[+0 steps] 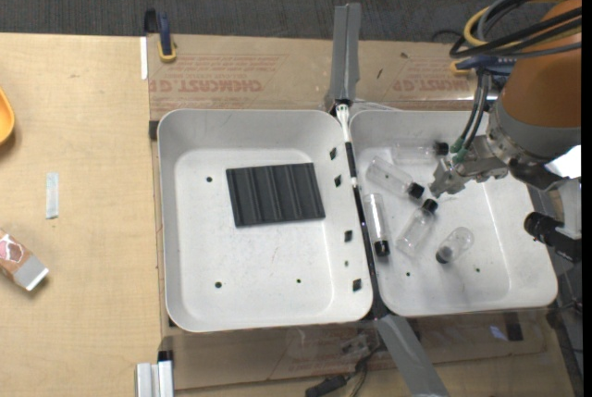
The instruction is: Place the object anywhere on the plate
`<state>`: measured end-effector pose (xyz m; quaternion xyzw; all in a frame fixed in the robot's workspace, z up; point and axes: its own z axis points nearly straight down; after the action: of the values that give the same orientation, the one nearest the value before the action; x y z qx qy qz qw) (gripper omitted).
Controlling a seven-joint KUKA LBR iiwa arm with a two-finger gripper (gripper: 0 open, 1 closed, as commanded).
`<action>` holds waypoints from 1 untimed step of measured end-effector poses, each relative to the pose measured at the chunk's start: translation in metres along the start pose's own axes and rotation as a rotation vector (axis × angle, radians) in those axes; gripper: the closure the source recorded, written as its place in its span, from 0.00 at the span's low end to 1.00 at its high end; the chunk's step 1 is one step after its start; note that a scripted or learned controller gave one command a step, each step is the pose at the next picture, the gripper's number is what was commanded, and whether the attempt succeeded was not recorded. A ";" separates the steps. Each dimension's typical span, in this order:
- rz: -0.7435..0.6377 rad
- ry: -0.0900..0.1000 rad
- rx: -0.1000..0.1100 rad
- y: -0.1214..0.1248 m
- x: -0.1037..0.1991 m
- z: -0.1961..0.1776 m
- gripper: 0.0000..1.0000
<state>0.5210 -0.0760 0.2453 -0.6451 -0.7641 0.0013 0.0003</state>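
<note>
Clear plastic vials (393, 178) are lying scattered in the right bin (518, 293), several of them, with black caps. Gripper (447, 183) is hanging low over that bin, just right of the uppermost vial and above a smaller one (418, 233); whether it is open or closed I cannot tell, and nothing is visibly caught in it. Dark ribbed plate (276, 194) is sitting in the left bin (185, 293), well left of the gripper, across the divider (350, 173), with nothing resting on it. Judging the task as not yet past pickup.

Risks from here:
- Vials are transparent and round, so they are likely rolling or squirting sideways under a pinch.
- They are crowding each other near the gripper; a descent could be nudging a neighbour or catching two.
- One long vial (377, 224) is lying against the divider, leaving little room on that side.
- A loose hold could be dropping the vial while crossing the divider toward the plate.
</note>
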 end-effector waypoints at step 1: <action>0.012 -0.001 0.000 0.030 0.072 -0.009 1.00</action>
<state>0.5389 0.0002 0.2539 -0.6498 -0.7601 0.0016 0.0001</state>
